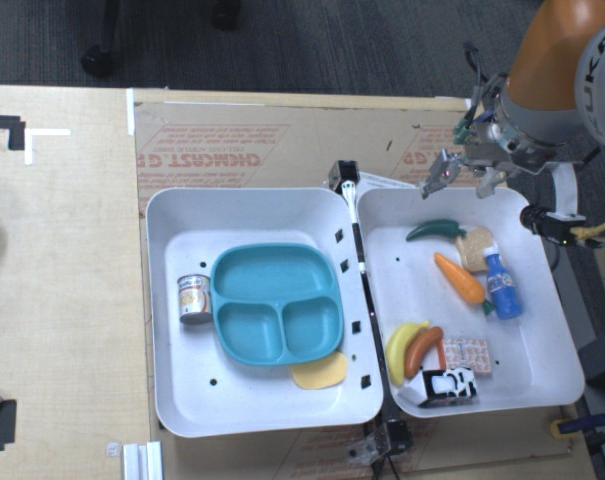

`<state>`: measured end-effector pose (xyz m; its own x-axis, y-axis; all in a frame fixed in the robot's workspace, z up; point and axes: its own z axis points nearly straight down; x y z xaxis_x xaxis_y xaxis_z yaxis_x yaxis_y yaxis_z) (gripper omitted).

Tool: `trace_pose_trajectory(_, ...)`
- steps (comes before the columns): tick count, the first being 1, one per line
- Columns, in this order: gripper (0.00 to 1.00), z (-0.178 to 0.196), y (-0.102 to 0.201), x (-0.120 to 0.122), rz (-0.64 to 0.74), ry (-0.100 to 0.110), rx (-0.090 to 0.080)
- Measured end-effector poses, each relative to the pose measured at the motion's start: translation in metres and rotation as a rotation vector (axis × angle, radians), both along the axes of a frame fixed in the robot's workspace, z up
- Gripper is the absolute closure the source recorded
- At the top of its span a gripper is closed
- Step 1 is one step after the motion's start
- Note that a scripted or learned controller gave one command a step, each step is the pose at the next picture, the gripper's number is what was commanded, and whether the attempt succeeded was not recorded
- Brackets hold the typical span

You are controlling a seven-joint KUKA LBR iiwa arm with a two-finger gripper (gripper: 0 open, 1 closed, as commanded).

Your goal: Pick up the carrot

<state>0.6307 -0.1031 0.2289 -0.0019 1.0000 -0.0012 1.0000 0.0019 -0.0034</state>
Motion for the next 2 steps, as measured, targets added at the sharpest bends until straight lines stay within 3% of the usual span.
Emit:
trace_pose_trajectory(1,0.0,-0.105,-0.036,-0.06,-0.089,0.0,0.0)
trace_pose_trajectory(2,0.0,-0.137,-0.02,-0.075,-0.141,-0.002,0.001)
